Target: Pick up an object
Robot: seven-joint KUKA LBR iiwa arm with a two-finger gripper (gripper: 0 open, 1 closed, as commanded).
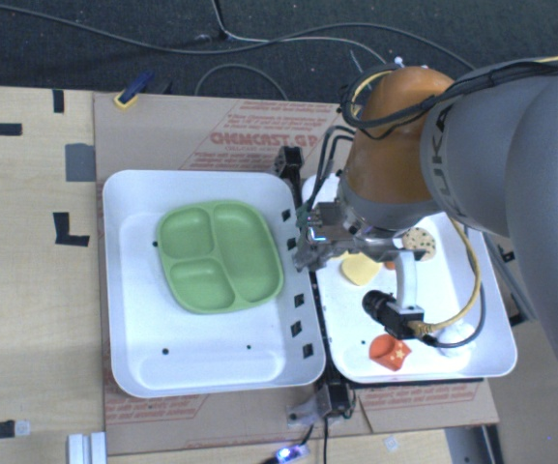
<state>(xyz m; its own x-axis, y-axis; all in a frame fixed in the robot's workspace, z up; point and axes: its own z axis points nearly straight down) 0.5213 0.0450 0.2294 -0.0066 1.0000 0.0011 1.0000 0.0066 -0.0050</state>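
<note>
red object (390, 352) is seen near the front edge of the right bin (482, 356), no clear long axis to it. a yellow piece (360, 269) and a cookie (420, 243) are partly covered by the arm (404, 153). pincer state can't be told. a green tray (220, 256) is parked in the left bin (133, 288).

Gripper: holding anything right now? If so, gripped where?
Cannot be told. The gripper is low over the right bin, hidden under the wrist. The yellow piece, cookie and red piece lie loose in that bin.
</note>
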